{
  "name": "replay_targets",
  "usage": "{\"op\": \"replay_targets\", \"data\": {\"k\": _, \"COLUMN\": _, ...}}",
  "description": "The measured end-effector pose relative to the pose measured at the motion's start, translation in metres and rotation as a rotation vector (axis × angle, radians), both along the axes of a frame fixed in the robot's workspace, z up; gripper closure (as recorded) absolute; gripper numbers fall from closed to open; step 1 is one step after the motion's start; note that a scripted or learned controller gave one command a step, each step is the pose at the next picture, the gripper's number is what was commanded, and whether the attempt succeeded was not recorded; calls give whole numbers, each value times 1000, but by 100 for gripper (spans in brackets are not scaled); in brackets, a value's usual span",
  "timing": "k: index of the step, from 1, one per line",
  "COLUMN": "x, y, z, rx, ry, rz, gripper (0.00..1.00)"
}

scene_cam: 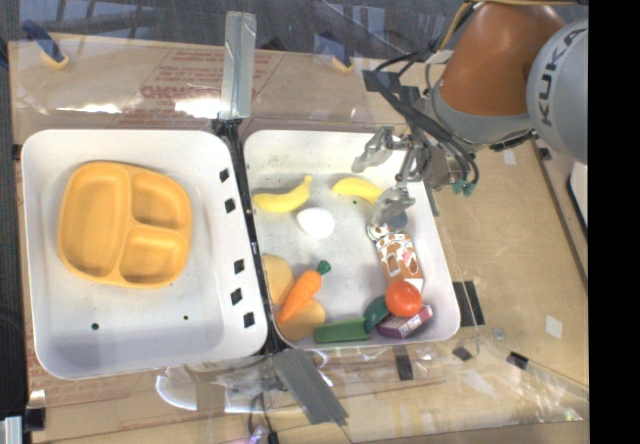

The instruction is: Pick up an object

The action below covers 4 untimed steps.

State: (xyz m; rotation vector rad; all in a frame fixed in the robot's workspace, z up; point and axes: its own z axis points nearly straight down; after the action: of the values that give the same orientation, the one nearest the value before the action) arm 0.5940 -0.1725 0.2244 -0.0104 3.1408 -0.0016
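Gripper (392, 210) hovering in right bin (345, 142), upper-right area; finger state: cannot tell. Nearest obj: small printed carton (399, 256) just below tip, long axis running toward near rim, tomato (403, 298) at its far end. Banana piece (357, 189) just left

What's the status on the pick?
Claw over right bin, near upper right corner. Nothing seen in its grip. Closest: banana and a small carton. Orange tray in left bin.
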Motion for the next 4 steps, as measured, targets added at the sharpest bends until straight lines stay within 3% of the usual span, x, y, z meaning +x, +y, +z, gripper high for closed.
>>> {"op": "replay_targets", "data": {"k": 1, "x": -42, "y": -38, "z": -102, "rx": 2, "ry": 5, "rz": -99, "gripper": 0}}
{"op": "replay_targets", "data": {"k": 2, "x": -93, "y": -35, "z": -131, "rx": 2, "ry": -4, "rz": -231, "gripper": 0}}
{"op": "replay_targets", "data": {"k": 3, "x": -90, "y": -34, "z": -119, "rx": 0, "ry": -9, "rz": -221, "gripper": 100}}
{"op": "replay_targets", "data": {"k": 4, "x": -65, "y": -39, "z": 49, "rx": -3, "ry": -13, "rz": -308, "gripper": 100}}
